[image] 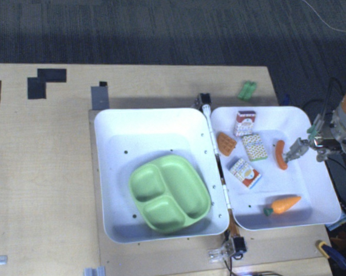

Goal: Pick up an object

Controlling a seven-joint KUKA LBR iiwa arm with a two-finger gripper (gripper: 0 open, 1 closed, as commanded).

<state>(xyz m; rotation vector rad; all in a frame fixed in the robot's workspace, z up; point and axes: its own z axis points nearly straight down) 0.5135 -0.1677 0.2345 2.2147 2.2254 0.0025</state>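
Arm (pixel 345 121) cut off by right edge behind gripper (pixel 302 146); finger gap too blurred to judge; box labels left of gripper illegible

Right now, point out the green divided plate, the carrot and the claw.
green divided plate (pixel 189 182), camera view, largest compartment's floor
carrot (pixel 287 204), camera view, middle of orange body
claw (pixel 293 153), camera view, between its fingertips
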